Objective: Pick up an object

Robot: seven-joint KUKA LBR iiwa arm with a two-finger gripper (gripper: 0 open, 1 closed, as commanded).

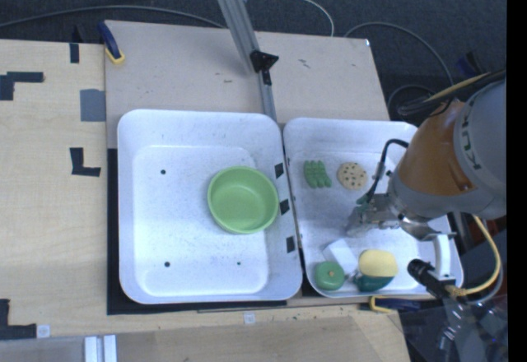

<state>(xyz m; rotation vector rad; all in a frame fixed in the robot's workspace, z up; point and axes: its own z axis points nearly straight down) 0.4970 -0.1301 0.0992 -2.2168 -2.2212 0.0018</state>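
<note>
My gripper (360,223) hangs low over the right bin (325,136), near its middle, below the grey arm with its orange band. Just below it, at the bin's front, lie a small white block (339,253), a yellow lemon-like piece (378,262) and a green round piece (329,275). Farther back sit a green ridged piece (316,174) and a brown cookie (352,176). Nothing shows between the fingers.
A green bowl (242,199) rests in the left bin (148,132), close to the divide between the bins. A metal pole (235,8) slants down from the top to the bins' back edge. Cables run across the dark floor behind.
</note>
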